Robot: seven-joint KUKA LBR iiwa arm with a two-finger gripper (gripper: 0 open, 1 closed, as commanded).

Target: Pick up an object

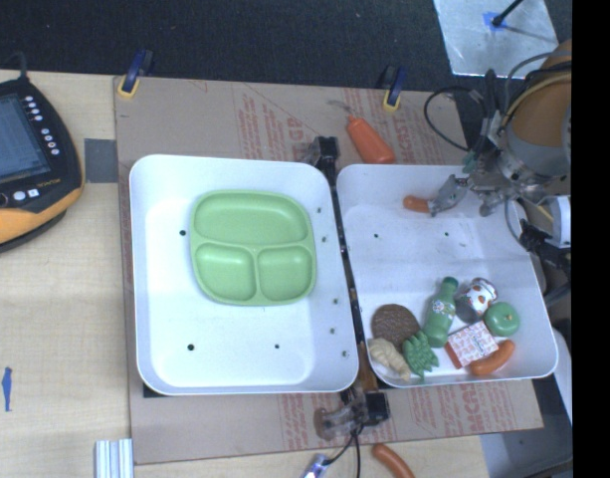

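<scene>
My gripper [466, 202] hangs over the far right part of the right bin [384, 257], its two fingers spread open with nothing between them. A small orange piece [416, 204] lies on the bin floor just left of the left fingertip, apart from it. At the near right corner of this bin lies a heap: a green bottle [441, 311], a green apple [503, 319], a brown round patty [394, 322], a red and white box [471, 345], an orange sausage [492, 359] and a green leafy piece [420, 352].
The left bin [155, 297] holds a green divided plate [253, 247]. An orange carrot [369, 139] lies on the cardboard behind the bins, and another orange piece [394, 459] lies in front. A teach pendant [21, 162] rests at far left.
</scene>
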